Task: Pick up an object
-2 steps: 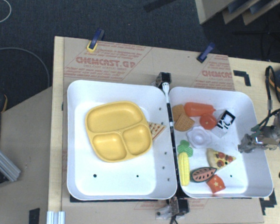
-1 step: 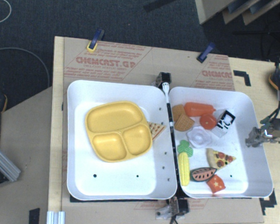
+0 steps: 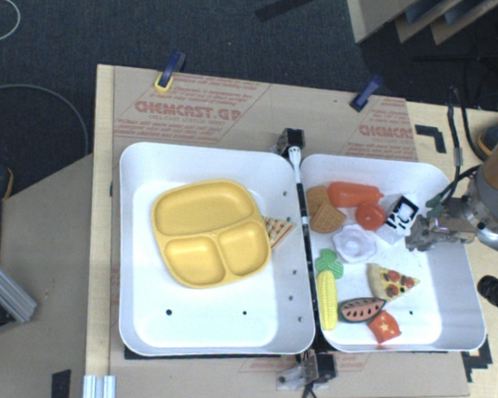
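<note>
Arm came in from the right, gripper (image 3: 421, 237) sat low over the right bin (image 3: 461, 295), near its right edge and toward the far half. Couldn't tell from where I stood how the gripper was set; nothing visibly in it. Nearest item was a black-and-white tagged block (image 3: 401, 214), just beside the gripper on its left, by a red tomato (image 3: 370, 216). Orange carrot (image 3: 353, 193) lay near the bin's far edge, waffle-textured piece (image 3: 325, 216) toward the far-left corner. Clear plastic cup (image 3: 354, 244) was mid-bin, pizza slice (image 3: 392, 282) just nearer than the gripper. Corn cob (image 3: 327, 298) ran along the left edge, watermelon slice (image 3: 361, 309) and a red piece (image 3: 384, 326) near the near edge. Left bin (image 3: 140, 254) held a yellow divided plate (image 3: 209, 231), with a small waffle wedge (image 3: 277, 231) touching the plate's right side.
</note>
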{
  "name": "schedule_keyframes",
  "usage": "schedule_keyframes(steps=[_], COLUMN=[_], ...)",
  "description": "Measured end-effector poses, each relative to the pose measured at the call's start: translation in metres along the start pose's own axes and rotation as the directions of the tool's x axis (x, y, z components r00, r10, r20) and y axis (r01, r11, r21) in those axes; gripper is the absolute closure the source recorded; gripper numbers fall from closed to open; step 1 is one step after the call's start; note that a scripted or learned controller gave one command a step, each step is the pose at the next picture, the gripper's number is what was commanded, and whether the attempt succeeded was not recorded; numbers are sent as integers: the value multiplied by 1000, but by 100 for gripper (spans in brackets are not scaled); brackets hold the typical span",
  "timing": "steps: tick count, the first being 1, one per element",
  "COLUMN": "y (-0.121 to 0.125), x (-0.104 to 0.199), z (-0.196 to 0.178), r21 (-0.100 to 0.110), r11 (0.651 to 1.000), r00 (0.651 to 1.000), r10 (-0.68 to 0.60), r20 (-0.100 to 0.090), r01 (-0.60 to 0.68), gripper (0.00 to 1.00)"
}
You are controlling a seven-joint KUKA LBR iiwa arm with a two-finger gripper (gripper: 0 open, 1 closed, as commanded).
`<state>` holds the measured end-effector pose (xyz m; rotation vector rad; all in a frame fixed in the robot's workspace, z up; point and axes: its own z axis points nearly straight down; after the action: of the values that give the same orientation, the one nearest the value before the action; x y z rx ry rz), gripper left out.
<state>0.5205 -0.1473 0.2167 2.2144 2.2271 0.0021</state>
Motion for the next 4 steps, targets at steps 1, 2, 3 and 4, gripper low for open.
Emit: schedule_keyframes(steps=[1,2,3,4], y=[19,43,57,50], x=[50,91,144,139], z=[8,6,-18,-12], r21=[-1,-2,-4,5], r11=[1000,1000,1000,1000], r00=[1000,1000,1000,1000], r10=[-1,0,-1,6], r20=[0,0,-2,0], r01=[1,0,1,-6], gripper=[100,100,100,100])
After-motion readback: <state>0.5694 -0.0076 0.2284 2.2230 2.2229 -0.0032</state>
